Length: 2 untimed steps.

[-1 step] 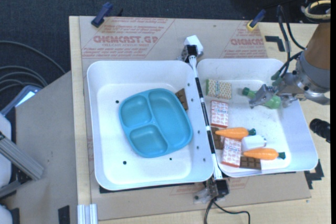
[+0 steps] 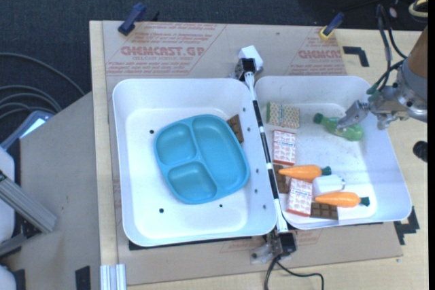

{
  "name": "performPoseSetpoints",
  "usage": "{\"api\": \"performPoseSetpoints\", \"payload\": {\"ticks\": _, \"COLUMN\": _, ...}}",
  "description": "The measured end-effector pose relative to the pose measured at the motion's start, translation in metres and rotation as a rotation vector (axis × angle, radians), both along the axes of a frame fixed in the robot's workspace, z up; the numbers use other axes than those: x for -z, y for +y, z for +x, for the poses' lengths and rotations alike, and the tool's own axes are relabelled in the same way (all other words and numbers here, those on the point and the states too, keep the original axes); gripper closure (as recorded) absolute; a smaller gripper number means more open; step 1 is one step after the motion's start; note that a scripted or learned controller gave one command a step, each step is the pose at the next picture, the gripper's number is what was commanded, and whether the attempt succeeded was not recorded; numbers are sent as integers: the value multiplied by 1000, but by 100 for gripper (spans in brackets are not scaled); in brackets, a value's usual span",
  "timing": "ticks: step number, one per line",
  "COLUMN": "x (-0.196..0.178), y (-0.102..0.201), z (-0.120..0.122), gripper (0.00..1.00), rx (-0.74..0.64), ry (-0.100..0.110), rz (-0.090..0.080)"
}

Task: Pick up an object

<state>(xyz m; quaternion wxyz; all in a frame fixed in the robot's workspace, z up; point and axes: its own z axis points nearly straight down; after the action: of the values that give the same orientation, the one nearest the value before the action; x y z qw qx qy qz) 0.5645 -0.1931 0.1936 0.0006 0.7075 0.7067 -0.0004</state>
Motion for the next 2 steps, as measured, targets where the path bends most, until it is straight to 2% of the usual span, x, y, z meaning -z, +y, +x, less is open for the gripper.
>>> {"api": "performPoseSetpoints", "payload": {"ticks": 1, "x": 84, "y": 30, "z": 40, "gripper": 0, "rx": -3, "ry": -7, "rz": 1}}
{"api": "performPoseSetpoints", "payload": {"ticks": 2, "x": 74, "y": -13, "z": 51, "gripper": 0, "rx": -1, "ry": -1, "rz": 0}}
